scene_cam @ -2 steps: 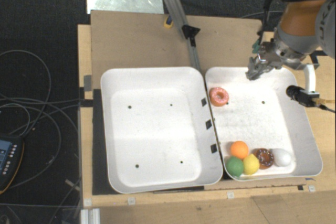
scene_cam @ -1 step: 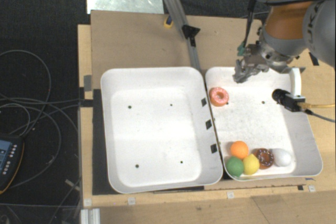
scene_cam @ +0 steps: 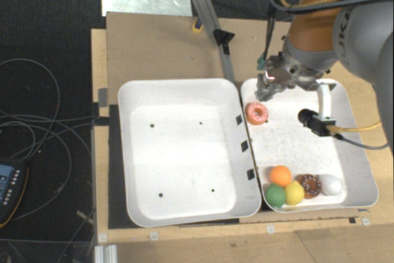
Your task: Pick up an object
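Above the far left corner of the right shallow white plastic bin (scene_cam: 363,151), the end effector (scene_cam: 266,90) hung over the bin floor; whether it was open or closed I could not tell. Just near and slightly left of it lay the pink-frosted ring doughnut toy (scene_cam: 257,113), flat, close to the bin's left wall, so no long axis mattered. Clustered at the near edge sat an orange ball (scene_cam: 281,175), a green ball (scene_cam: 275,195), a yellow lemon-shaped toy (scene_cam: 295,193), a chocolate doughnut toy (scene_cam: 309,185) and a white egg (scene_cam: 331,185). Letters on the grey arm (scene_cam: 363,34) were partly cut off and unreadable.
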